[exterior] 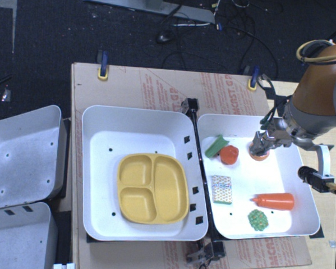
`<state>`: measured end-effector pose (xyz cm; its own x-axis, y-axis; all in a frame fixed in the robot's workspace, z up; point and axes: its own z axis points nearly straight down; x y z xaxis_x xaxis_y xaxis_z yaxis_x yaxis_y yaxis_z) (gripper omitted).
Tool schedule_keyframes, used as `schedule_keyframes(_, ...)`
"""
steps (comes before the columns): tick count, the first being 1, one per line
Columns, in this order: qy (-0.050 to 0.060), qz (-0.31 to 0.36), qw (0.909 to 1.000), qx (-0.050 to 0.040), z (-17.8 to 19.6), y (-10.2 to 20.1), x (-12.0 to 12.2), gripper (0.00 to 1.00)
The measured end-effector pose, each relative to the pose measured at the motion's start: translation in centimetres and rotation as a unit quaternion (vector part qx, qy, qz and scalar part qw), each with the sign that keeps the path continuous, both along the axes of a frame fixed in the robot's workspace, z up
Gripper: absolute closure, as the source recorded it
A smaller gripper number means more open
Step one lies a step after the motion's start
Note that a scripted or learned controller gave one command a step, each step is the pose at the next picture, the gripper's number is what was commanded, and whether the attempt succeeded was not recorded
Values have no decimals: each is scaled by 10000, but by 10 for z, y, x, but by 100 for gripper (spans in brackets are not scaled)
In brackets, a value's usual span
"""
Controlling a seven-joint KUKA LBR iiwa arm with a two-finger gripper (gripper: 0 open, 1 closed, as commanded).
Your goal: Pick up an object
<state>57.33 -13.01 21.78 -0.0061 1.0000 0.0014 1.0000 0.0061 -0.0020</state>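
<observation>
Orange object (259, 155) sits directly under the gripper (260, 146), near right bin's (301, 166) back edge; grip state unclear.

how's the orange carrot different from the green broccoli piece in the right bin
The carrot is orange, long and smooth; the broccoli piece is green, small, rounded and bumpy. The carrot lies on its side, running left to right across the bin, while the broccoli sits as a compact clump just below its left end, nearer the bin's front wall. Both look like toy food and both lie apart from the gripper.
</observation>
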Motion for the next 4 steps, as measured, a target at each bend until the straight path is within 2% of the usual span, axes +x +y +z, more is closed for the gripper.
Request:
schedule_keyframes(2,-4,11,10000,6,17,114,-29,100)
schedule_keyframes(3,6,13,10000,4,19,168,-55,100)
schedule_keyframes(4,-1,10,10000,2,20,212,-63,100)
